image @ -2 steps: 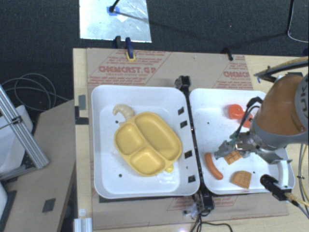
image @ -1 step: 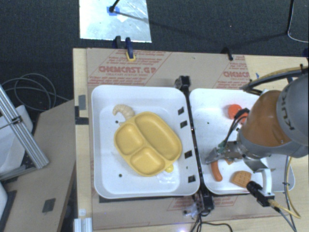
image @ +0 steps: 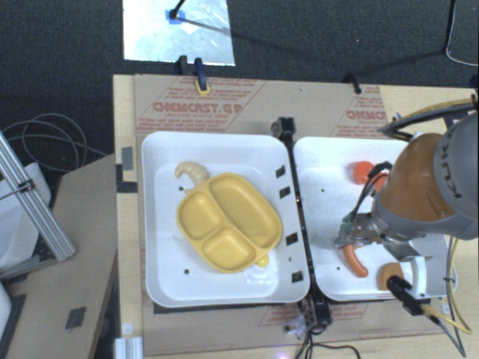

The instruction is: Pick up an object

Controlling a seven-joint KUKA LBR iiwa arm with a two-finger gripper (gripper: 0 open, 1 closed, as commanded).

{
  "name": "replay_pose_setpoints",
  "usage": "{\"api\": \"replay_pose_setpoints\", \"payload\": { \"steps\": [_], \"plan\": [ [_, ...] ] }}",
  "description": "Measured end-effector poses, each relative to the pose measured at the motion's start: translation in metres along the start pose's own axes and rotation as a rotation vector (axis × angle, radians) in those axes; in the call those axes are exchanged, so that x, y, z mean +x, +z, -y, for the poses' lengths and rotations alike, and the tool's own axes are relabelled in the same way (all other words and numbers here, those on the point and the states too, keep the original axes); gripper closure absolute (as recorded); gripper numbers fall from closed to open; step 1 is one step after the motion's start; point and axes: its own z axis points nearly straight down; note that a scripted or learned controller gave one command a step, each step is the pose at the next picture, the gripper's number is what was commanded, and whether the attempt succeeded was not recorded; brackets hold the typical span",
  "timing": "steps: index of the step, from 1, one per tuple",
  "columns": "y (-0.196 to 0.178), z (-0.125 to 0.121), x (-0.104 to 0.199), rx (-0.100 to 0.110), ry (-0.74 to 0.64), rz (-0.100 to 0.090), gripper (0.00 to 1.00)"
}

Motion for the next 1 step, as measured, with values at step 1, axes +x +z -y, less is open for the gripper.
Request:
{"api": "replay_pose_setpoints", "payload": {
  "steps": [1],
  "plan": [
    [-0.0902,-0.0104,0.0751,0.008,-0.015,-0.012,1.00]
  ]
}}
